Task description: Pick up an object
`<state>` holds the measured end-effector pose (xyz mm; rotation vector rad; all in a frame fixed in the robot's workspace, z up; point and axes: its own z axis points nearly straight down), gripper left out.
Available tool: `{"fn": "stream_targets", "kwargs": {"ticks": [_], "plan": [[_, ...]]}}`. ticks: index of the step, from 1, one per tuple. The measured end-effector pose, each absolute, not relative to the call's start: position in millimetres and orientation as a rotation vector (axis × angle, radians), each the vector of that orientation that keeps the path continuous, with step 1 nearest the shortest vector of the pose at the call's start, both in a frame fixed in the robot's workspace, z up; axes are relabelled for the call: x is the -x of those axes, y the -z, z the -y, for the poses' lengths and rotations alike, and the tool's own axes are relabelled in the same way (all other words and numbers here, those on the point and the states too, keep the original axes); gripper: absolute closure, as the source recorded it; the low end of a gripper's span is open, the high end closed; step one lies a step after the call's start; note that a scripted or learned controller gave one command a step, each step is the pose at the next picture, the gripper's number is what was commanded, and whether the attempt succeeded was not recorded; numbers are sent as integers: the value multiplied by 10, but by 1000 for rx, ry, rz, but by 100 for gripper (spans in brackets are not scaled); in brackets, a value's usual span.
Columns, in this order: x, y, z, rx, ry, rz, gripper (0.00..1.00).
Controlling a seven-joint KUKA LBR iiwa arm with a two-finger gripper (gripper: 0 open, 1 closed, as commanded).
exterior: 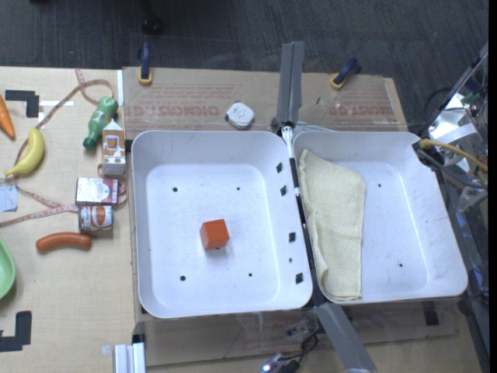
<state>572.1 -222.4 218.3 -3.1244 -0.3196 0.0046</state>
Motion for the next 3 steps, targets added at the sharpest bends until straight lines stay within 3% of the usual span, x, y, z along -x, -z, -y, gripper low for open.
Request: {"fn": "stream_targets", "kwargs": {"ticks": [1, 2, 3], "plan": [[-5744, -957, 2155, 3113, 11, 359, 0], [-5446, -2160, 2223, 3124, -5, 323, 0], [-5445, -2239, 2226, 3123, -10, 324, 100]]}}
